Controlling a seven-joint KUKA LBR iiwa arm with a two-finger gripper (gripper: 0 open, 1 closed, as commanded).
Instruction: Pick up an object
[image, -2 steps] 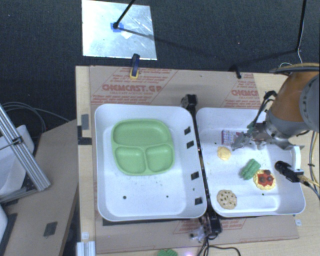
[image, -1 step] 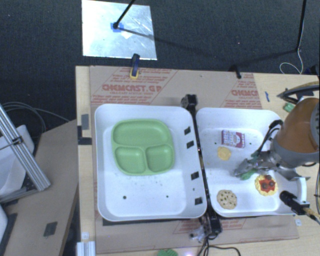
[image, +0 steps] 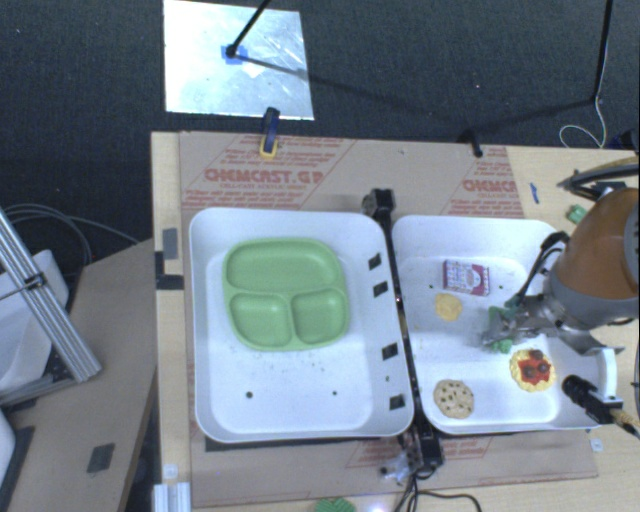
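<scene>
While hanging low over the right bin (image: 420, 240), reaching in from the right; gripper (image: 497, 330) down near the bin floor, between the yellow piece (image: 449, 307) to its left and the pizza slice (image: 531, 369) just below and right; touching nothing so far as can be seen; cannot tell how wide it stands, too small and blurred against the white.

Scattered around: red-and-white carton (image: 466, 277) up toward the far wall; chocolate-chip cookie (image: 454, 398) near the front edge, well apart from the rest; green divided plate (image: 286, 293) alone in the left bin (image: 215, 400), out of play.

Nearest candidates by the look of it: pizza slice or yellow piece, no telling which; flat things both, so probably best taken with a straight descent, centred over the chosen one, closing only once level with the floor; worth avoiding a glancing touch that skids the piece toward the wall; lifting slowly and checking for something actually caught before counting it a pick.
</scene>
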